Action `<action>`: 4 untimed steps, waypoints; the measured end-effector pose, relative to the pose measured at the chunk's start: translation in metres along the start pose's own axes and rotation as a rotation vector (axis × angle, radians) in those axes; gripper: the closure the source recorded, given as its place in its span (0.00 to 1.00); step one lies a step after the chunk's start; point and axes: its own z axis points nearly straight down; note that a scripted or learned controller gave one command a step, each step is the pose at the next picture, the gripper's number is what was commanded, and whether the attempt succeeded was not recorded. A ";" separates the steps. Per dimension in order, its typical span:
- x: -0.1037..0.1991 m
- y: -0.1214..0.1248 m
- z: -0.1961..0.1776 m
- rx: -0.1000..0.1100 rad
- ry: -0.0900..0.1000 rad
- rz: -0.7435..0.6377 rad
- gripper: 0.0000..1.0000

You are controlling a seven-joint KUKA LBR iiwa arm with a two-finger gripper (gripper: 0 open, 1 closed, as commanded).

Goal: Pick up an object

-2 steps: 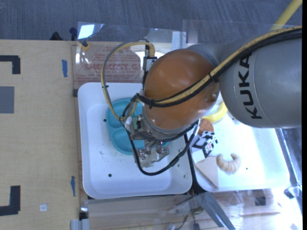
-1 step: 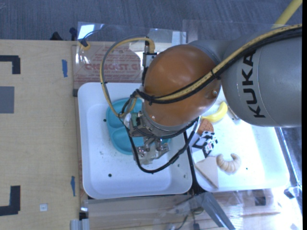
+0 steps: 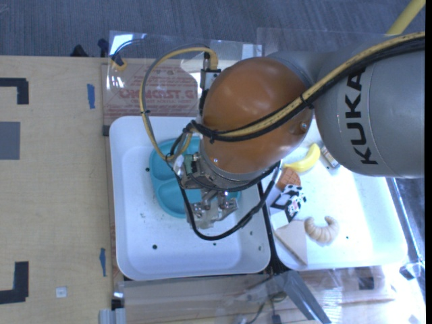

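A turquoise plate-like dish [image 3: 165, 177] lies in the left bin [image 3: 135, 248], partly hidden under the arm. My gripper [image 3: 210, 211] hangs just right of the dish, low over the bin floor, beneath the orange wrist band [image 3: 253, 113]. The right bin [image 3: 378, 248] holds a yellow banana [image 3: 307, 159], an orange piece [image 3: 289, 178], a black-and-white patterned item [image 3: 291, 201], a pale croissant-shaped object [image 3: 322, 229] and a tan wedge [image 3: 293, 238].
The arm's grey body [image 3: 378, 106] covers the upper part of the right bin. Yellow and black cables [image 3: 152, 86] loop over the left bin's back. A wooden bench surface [image 3: 54, 181] with black marks lies to the left.
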 end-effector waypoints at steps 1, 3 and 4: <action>-0.019 0.002 0.033 -0.008 0.013 0.462 1.00; -0.027 -0.005 0.069 0.000 0.021 1.480 1.00; -0.030 -0.007 0.057 0.005 0.011 1.475 1.00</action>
